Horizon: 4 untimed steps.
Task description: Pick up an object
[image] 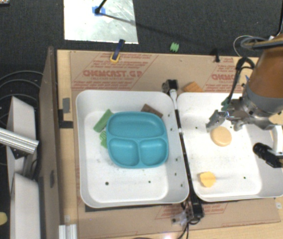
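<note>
Brown cardboard (131, 71) printed "CHEMCAST GP" in red lines the tabletop under two shallow white bins, with dark carpet beyond. From the right, the grey arm with its orange band (275, 68) leans over the right bin (240, 188), wrist bent downward, and its claw (224, 118) hangs just above a pale round object (221, 136); whether the claw is open or closed I cannot tell. Nearer the bin's front lies a small yellow block (207, 179), well apart from the claw. The left bin (126, 190) carries a blue divided tray (137, 139) with green pieces (102, 121) tucked at its left edge and a brown block (152, 110) behind it.
</note>
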Each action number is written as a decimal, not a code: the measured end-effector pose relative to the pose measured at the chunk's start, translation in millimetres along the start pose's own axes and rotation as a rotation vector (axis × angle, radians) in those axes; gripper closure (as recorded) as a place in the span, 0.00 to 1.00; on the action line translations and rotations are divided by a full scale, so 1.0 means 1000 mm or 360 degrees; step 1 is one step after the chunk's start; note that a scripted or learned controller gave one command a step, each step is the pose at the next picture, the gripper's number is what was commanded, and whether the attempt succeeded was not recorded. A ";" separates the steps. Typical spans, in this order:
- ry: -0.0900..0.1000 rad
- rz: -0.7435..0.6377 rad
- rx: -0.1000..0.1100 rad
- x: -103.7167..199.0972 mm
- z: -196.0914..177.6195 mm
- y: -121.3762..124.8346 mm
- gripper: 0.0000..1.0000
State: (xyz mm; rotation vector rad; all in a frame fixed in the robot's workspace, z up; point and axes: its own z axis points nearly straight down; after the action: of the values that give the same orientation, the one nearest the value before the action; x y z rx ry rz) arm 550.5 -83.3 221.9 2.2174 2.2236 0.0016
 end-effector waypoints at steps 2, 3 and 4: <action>-0.0001 0.0006 0.0006 -0.065 0.059 0.026 0.00; 0.0000 0.0004 0.0005 -0.074 0.142 0.031 0.00; -0.0001 0.0001 -0.0006 -0.074 0.126 0.033 1.00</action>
State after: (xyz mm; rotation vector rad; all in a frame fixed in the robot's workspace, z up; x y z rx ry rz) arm 583.6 -157.5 95.5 2.2162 2.2206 0.0046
